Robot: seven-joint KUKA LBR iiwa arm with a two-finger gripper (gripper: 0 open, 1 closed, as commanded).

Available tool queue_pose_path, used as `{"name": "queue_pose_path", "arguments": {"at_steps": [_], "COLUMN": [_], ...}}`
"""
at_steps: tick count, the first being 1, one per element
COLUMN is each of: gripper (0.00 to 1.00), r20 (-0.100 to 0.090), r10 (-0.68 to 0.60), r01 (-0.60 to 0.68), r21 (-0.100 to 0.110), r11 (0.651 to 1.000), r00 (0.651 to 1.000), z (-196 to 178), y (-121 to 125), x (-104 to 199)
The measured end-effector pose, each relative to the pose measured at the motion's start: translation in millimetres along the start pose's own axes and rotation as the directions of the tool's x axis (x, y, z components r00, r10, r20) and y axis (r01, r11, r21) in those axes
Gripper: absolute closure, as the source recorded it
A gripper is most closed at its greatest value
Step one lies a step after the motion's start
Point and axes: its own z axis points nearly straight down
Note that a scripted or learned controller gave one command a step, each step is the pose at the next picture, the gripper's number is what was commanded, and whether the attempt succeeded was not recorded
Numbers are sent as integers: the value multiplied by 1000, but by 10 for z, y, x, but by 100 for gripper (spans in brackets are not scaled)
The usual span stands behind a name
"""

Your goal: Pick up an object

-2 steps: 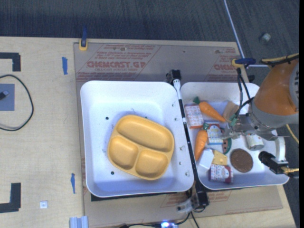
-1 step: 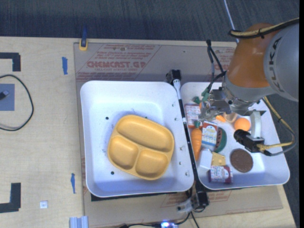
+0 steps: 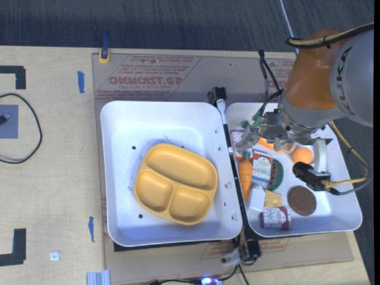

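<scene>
On the left of the tabletop (image 3: 53, 177) a black cable (image 3: 27, 129) looped over bare wood, well apart from the bins. The left bin (image 3: 119, 123) held a single yellow divided tray (image 3: 175, 183), lying flat and tilted toward the near corner; it looked like stiff, light moulded plastic, smooth and too broad to span, so a hold would probably have had to be on its rim or on one of the ridges between compartments. The right bin (image 3: 344, 212) was crowded with small things that were likelier candidates. An orange carrot (image 3: 245, 180) lay against the bin's left wall, probably hard plastic, slim and apt to roll, best pinched across its width. Just beside it a small printed carton (image 3: 262, 170) lay flat, light and crushable, easiest taken across its short sides. Nearer the front sat a dark red jar (image 3: 274, 218), and to its right a brown disc (image 3: 302, 200), flat and low, hard to get under. An orange ball (image 3: 303, 155) rested farther back, round and slippery. The gripper (image 3: 268, 132) hung over the bin's far left part, above the clutter there; whether it was released or clenched could not be told, and nothing was visibly held.
</scene>
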Motion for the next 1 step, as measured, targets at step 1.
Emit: {"name": "queue_pose_path", "arguments": {"at_steps": [1], "gripper": [0], "r20": [4], "r10": [1], "r01": [-1], "r21": [-17], "r11": [1000], "r00": [1000], "z": [1070], "y": [861], "x": [-714]}}
